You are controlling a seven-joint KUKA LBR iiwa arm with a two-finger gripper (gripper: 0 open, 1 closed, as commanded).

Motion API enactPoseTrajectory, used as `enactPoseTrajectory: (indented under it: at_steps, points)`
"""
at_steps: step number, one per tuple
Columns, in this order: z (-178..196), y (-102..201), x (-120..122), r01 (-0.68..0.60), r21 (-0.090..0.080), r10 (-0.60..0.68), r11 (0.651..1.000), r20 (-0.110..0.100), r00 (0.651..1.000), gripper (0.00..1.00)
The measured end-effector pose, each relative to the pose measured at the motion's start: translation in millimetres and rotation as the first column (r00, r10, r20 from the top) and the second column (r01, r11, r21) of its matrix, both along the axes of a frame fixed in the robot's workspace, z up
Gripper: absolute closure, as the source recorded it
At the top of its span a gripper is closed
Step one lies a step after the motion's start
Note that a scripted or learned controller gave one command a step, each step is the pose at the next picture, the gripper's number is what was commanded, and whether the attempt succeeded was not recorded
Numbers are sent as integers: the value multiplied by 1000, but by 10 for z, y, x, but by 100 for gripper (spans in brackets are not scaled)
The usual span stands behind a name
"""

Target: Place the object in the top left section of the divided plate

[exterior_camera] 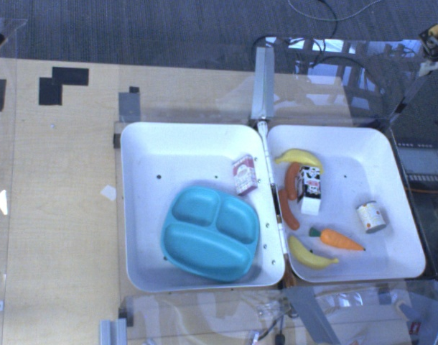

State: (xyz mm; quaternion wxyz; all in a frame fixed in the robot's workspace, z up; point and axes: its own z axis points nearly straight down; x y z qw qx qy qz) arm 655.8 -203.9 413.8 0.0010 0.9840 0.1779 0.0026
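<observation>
A blue divided plate (210,233) lies in the left bin (143,192), toward its front. Its two smaller sections are at the far side and one long section at the near side. All three sections hold nothing. A small red and white carton (244,175) lies just beyond the plate, near the wall between the bins. The right bin (391,192) holds a banana (298,156), a sausage (291,194), a black and white milk carton (309,189), a small can (371,216), a carrot (339,239) and a second banana (310,254).
A metal post (261,85) stands behind the joint between the bins. Cables and dark framing (348,63) sit behind the right bin. The wooden bench top (54,192) stretches to the left of the bins.
</observation>
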Motion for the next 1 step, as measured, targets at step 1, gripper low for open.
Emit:
enactPoseTrajectory:
  at_steps: [1]
  points:
    - [-1065, 304, -748, 134, 2, -134, 991, -6, 991, 0]
